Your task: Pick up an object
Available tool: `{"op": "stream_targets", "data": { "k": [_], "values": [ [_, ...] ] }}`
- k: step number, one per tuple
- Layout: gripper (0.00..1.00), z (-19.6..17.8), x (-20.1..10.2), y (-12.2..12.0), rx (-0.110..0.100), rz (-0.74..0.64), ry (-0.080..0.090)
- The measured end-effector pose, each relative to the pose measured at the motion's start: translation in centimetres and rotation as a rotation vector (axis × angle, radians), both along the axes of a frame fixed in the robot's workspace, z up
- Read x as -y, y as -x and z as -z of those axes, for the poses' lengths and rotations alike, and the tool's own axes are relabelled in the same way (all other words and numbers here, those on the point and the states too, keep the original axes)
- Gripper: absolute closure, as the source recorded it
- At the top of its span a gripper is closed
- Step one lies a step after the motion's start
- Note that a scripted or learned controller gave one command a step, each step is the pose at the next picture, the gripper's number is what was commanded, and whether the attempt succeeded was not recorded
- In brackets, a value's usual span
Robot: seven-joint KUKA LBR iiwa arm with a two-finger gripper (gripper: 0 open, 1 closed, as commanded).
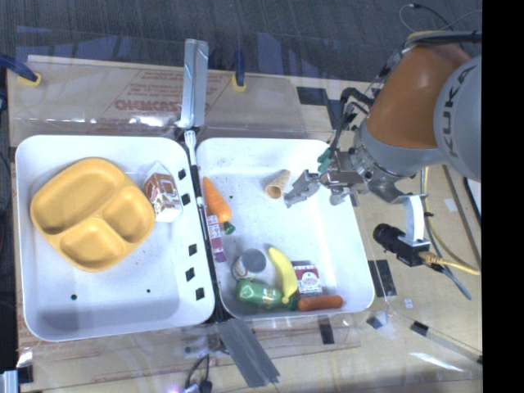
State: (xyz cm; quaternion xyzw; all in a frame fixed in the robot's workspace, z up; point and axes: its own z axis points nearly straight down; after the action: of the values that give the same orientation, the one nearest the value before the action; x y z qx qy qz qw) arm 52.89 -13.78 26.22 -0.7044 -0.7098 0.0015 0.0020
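Note:
My gripper (318, 190) hovers over the upper right part of the right bin (344, 244), open, with nothing between its fingers. Just left of its left finger (296, 189) lies a tan cone (277, 183). An orange carrot (216, 202) lies along the bin's left wall, with a thin pink and purple stick (217, 241) below it. At the bin's front sit a grey can (251, 262), a yellow banana (284, 271), a green bottle (259, 294), a red box (308, 278) and a red sausage-like piece (320, 303).
The left bin (123, 301) holds a yellow divided plate (90, 213) and a small brown and white carton (163, 192) against its right wall. A metal bar (193, 84) rises behind the divider between the bins. The arm's orange band (413, 88) looms at the right.

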Motion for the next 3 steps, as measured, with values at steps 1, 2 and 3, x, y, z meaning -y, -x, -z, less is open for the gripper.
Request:
{"op": "stream_targets", "data": {
  "k": [1, 2, 3],
  "values": [
    [0.00, 14.4, -1.0, 2.5, -0.001, 0.072, 0.000],
    [0.00, 17.0, -0.5, 5.1, 0.007, 0.095, 0.000],
    [1.00, 16.0, -0.5, 5.1, 0.008, 0.090, 0.002]
  ]
}}
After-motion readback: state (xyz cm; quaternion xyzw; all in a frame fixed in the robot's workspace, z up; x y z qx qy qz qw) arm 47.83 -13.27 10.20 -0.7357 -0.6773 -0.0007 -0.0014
